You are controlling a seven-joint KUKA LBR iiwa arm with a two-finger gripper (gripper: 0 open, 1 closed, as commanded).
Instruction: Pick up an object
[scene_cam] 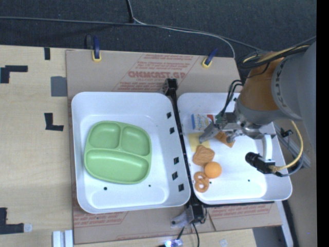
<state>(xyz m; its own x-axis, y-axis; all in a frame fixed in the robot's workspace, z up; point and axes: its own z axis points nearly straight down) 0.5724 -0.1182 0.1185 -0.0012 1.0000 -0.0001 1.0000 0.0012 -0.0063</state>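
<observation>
The right bin (267, 189) holds several small items. An orange ball (213, 170) lies near its front left, with a pretzel (201, 181) just in front of it. A tan bread piece (203, 154) sits behind the ball, next to a pale yellow piece (193, 139). A blue and white packet (199, 121) lies farther back. My gripper (220, 133) is low over the bin's middle, right above a small orange piece (226, 138), which it partly hides. The arm's wrist covers the bin's back right.
The left bin (82, 107) holds a green divided plate (117, 152). A black divider (177, 138) runs between the bins. A black cable fitting (257, 161) hangs off the wrist over the right bin. Bare white floor shows at the right bin's front right.
</observation>
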